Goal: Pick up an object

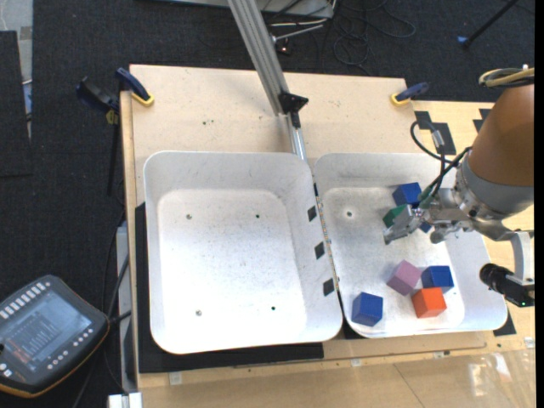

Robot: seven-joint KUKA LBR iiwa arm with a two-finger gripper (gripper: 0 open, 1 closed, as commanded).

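Tool (399, 226) low in the right bin (357, 185) beside a green block (393, 215); we cannot tell its state, nothing lifted yet.

Arm (508, 155) cut off by right edge; upper links out of frame. Wrist bulk covers right bin's (340, 181) far-right wall and part of floor.

Gripper (398, 228) small, dark; finger gap impossible to read from here. Green thing (394, 215) at fingertips partly masked, shape unclear. Blue block (407, 194) just behind it, lower edge hidden by gripper.

Handheld pendant (38, 334) at lower left clipped by left and bottom edges; screen text too small.

Slanted metal pole (259, 45) runs off top edge. Cables (365, 24) on dark floor tangled, ends lost at top.
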